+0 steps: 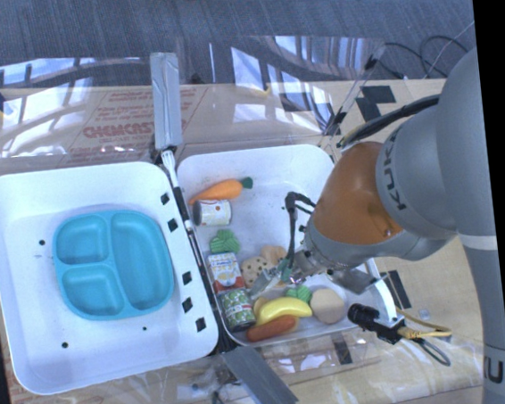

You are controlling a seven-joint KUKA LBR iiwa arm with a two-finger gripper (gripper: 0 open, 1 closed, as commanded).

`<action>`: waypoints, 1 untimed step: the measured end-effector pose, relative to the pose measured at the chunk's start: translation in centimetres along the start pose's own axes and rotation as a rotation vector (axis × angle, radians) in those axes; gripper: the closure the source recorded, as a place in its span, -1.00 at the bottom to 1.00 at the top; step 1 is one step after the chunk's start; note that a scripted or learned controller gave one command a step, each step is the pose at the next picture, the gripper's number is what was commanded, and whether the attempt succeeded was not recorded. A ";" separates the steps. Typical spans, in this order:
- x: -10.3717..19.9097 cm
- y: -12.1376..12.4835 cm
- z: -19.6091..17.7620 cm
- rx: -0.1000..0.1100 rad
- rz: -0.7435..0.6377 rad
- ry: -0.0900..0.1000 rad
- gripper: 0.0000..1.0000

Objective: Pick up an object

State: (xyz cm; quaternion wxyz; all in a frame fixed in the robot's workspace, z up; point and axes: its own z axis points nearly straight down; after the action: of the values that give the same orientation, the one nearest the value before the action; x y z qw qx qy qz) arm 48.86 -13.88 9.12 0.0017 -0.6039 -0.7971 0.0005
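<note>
Seen from above at a slant: two shallow white bins, side by side on a bench. In the left bin [8, 267], just a blue tray [113, 262] – smooth plastic, rounded corners, three compartments, lying flat in the middle.

Crowded into the right bin [257, 156], a scatter of toy food, probably tipped in loose so as to give plenty of choice for a pick. At the far end lay a carrot [218, 190], orange and tapered with a green tip, and just below it a small can [213, 212] on its side. Further down the left wall sat a knobbly green lump [224, 241], then a printed packet [224, 269] and a green-labelled tin [237, 306]. Bunched at the near end were a glossy curved banana [282, 308], a red sausage [270, 328] touching it from below, and a matt beige ball [327, 305] just to the right.

Reached in from the right over that bin: a grey arm [413, 189] with a shiny orange band [351, 204], wrist bent steeply down, presumably to come at the pile from above. Placed the claw [283, 279] low among the near-end items, just above the banana and beside a pale speckled biscuit [253, 268]. Could not tell how wide it stood, nor whether it had hold of anything – too much hidden beneath the wrist. Judged the likeliest target to be the banana or biscuit, both resting in the bin.
</note>
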 end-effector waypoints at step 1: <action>-1.2 4.8 0.0 -0.001 0.160 -0.001 -1.00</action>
State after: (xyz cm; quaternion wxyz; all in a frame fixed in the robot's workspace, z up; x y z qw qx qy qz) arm 53.83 -13.72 9.15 0.0011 -0.6655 -0.7464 0.0007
